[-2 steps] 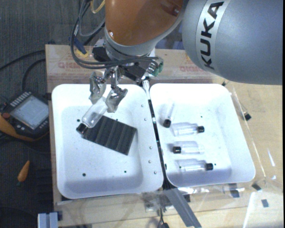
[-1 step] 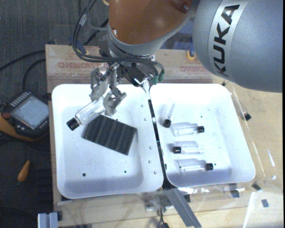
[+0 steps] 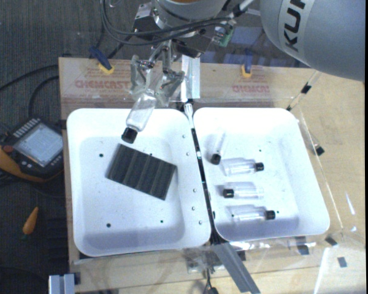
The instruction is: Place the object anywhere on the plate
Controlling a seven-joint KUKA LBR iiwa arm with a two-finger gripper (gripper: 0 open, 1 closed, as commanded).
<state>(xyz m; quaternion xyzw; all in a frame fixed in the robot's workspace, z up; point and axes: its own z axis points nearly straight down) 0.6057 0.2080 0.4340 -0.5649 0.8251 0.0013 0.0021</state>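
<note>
Claw: the gripper pinched the top end of a small bottle.
Bottle: it hung tilted over the left bin, black cap down.
Plate: the dark plate lay just below the cap, still apart.

- The end effector looks like bare metal, with a dull silvery sheen on its fingers.
- The vial between its fingers is clear, glossy plastic or glass with a matt black cap.
- Below the end effector, the plate is dark, matt and ribbed.
- The left bin under it is smooth white plastic with a soft gloss.
- To its right, the right bin has the same finish and holds four clear vials with black caps.
- The worktop looks like pale, matt wood.
- The arm has a smooth grey, satin shell.
</note>
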